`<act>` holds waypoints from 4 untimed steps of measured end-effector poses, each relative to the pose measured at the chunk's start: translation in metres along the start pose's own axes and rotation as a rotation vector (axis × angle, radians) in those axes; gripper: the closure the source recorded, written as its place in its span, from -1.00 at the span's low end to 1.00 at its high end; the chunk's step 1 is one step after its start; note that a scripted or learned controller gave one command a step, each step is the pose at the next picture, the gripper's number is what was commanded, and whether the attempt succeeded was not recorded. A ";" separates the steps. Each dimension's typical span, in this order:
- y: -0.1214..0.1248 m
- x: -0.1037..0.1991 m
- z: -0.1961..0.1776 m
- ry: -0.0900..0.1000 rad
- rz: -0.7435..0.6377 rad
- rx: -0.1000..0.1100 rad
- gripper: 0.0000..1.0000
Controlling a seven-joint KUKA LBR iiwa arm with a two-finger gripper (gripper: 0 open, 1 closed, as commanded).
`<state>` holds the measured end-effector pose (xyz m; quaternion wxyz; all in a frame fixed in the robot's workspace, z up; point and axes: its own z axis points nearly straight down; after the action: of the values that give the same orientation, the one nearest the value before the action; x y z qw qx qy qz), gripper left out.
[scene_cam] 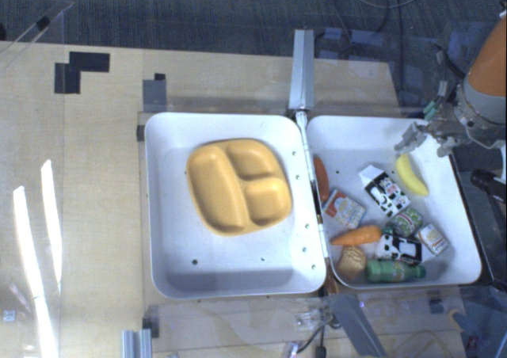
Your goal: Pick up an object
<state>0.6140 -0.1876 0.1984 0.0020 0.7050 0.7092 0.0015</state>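
— What's on my screen, biggest first?
— Left bin point(158, 214): yellow divided tray point(238, 184). Right bin point(348, 133): carrot point(356, 235), banana point(411, 175).
— Gripper?
— Gripper point(428, 136) over the right bin's far corner, just beside the banana; fingers spread, nothing between them.

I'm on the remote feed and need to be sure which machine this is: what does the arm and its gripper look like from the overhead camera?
The arm enters from the right: an orange band sits above a pale grey, rounded wrist section. Below it the gripper is a small grey metal assembly with thin, angular finger parts. Dark cables or hoses run beside the wrist. No markings are legible at this size.
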 end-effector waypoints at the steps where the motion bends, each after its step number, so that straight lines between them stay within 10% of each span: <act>1: 0.005 -0.015 0.102 -0.001 0.004 -0.002 -1.00; 2: 0.007 -0.014 0.090 -0.002 -0.001 -0.009 1.00; 3: 0.016 0.055 -0.024 -0.001 0.239 -0.003 1.00; 4: -0.005 0.038 -0.037 -0.001 0.244 -0.001 1.00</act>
<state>0.6088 -0.1495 0.2349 0.0027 0.7861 0.6181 0.0019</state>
